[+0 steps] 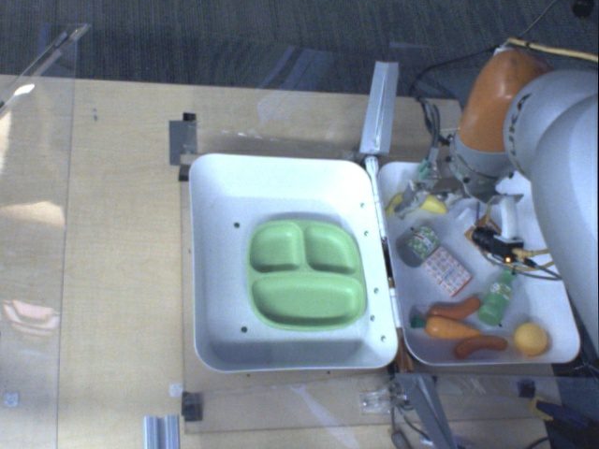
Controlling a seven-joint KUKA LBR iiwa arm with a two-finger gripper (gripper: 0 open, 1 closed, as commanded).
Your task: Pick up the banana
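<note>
On the left, the wooden table carries a clear panel over its left part. Next comes the left white bin, which holds a green compartment tray lying flat in its middle, with two small sections on the far side and one long section on the near side. A grey metal bar stands at the far edge of the table between the two bins.

The right white bin holds a cluster of things. At its far left corner lies the banana, yellow and partly covered by the gripper, which is right over it at the far end of the bin. Whether the jaws are released or clenched on the banana cannot be told, since the wrist hides them. Just nearer sits a small grey can, with a flat checkered card beside it to the right. Toward the near edge lie an orange carrot, a red pepper-like piece touching it, and a brown sausage. A green bottle stands to their right, and a yellow lemon rests in the near right corner.

The grey arm, with its orange band, fills the far right.
</note>
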